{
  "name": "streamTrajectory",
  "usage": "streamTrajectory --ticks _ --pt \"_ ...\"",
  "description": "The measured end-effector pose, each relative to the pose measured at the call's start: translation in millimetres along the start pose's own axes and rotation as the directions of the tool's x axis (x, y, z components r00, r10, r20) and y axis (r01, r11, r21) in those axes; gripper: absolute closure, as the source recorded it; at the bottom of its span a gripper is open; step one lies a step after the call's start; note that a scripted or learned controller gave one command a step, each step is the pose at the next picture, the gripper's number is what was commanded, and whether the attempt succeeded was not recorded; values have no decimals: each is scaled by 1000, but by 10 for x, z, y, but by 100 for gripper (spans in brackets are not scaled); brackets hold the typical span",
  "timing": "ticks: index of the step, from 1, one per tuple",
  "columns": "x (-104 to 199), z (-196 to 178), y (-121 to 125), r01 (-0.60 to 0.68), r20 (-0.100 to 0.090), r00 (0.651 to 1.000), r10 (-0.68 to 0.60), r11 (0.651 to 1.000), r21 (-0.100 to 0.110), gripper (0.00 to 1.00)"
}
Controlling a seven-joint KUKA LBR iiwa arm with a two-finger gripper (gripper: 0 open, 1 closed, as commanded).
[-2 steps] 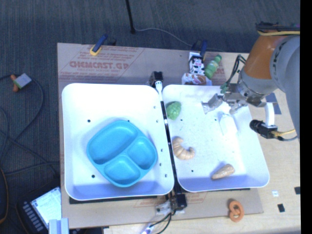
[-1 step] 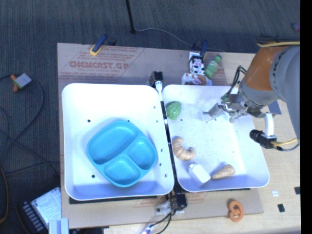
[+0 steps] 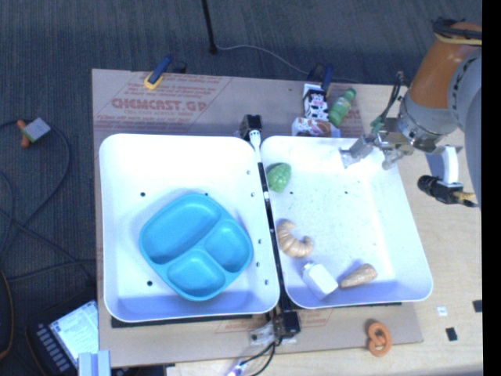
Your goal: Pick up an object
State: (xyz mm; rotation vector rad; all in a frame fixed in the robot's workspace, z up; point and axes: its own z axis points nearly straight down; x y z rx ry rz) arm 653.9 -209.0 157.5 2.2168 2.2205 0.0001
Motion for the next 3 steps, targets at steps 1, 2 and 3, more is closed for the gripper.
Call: streamTrajectory --ticks 1,2,3 --pt "-147 -470 150 0 0 1000 0 1000 1 0" --pt "246 34 24 -1 -3 1000 1 1000 5 0" --pt "191 702 1 0 0 1000 0 1000 -1 0"
